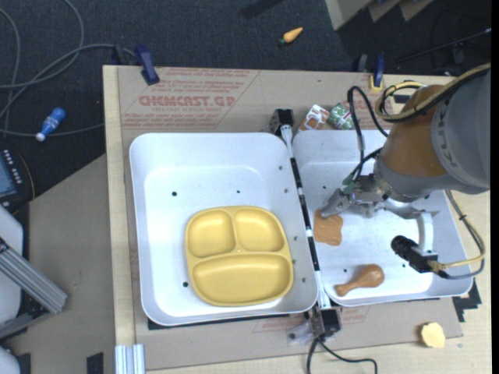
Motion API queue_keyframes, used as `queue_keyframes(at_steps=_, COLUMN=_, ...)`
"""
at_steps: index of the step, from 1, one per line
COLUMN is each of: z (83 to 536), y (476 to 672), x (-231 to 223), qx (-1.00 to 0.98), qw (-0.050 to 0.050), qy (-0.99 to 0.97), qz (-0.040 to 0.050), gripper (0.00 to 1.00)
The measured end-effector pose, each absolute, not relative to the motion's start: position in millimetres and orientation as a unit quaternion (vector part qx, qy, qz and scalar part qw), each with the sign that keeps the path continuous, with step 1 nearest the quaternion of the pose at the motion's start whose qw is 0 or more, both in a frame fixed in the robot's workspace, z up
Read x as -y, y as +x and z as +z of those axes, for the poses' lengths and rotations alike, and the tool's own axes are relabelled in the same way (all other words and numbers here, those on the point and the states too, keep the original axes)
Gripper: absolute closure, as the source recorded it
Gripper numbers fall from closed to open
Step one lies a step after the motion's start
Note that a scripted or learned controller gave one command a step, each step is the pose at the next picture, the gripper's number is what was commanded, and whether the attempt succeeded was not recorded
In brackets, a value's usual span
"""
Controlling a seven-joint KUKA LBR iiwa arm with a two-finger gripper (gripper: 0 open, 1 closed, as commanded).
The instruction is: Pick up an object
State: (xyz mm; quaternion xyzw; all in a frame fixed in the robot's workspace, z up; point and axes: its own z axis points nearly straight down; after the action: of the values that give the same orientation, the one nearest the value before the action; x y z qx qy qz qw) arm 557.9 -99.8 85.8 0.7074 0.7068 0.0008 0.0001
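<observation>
Yellow lump (431, 334): on the desk, outside the bins, off the right bin's near right corner; closest thing to the camera.
Drumstick (360, 279): tan toy chicken leg, flat on the floor of the right bin near its front wall; thick end to the right, thin end pointing left.
Brown slab (328, 229): flat orange-brown piece, toast-like, in the right bin close to the wall shared with the left bin; behind the drumstick and apart from it.
Right bin (327, 150): white, shallow; holds the slab and the drumstick.
Left bin (156, 178): white, shallow, side by side with the right bin.
Yellow plate (238, 254): three compartments, lying flat in the front half of the left bin.
Arm (460, 131): grey with an orange band (413, 150); comes in from the right, over the right bin.
Jaws: low over the middle of the right bin, just behind and right of the brown slab, tips towards it. Touching or not: cannot tell. Open or closed: cannot tell from this angle.
Wrappers (327, 117): small printed packets on the desk just behind the right bin's back wall.
Blue clamps: one (146, 65) at the desk's back left edge, one (378, 70) at the back right.
Floor: dark carpet; a small orange item (292, 34) behind the desk, a blue bottle (51, 123) to its left.
</observation>
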Motion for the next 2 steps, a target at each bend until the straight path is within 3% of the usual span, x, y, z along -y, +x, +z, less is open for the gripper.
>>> queue_keyframes(at_steps=1, z=86, y=541.0, x=93, qx=-0.707, qw=0.001, qy=0.708, qz=0.0008, gripper=0.00)
queue_keyframes(at_steps=2, z=86, y=477.0, x=136, qx=-0.705, qw=-0.001, qy=0.709, qz=-0.0004, gripper=0.00)
